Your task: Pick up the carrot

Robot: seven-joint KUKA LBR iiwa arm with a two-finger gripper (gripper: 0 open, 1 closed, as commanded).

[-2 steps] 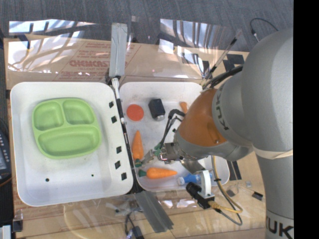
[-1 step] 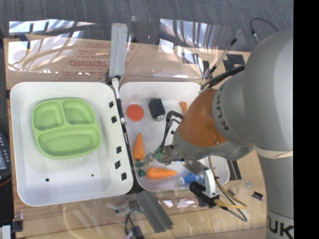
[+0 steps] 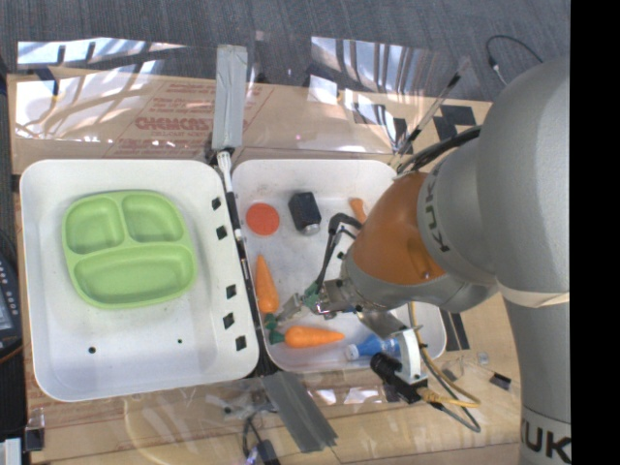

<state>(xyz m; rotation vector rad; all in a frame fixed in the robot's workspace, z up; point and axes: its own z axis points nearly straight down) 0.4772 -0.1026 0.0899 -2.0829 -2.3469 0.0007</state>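
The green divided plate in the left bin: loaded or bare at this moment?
Bare. The green divided plate lies flat in the left bin, and all three compartments show plain green.

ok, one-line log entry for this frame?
task: pick carrot | gripper: over right bin, grasp unclear | carrot: loose on bin floor | second carrot: by left wall | status: not picked

Divided plate [image 3: 129, 248] in left bin [image 3: 39, 289]; carrots [image 3: 313, 337] in right bin [image 3: 291, 169].

two bins [image 3: 39, 260], three carrots [image 3: 314, 337], one tray [image 3: 128, 249]
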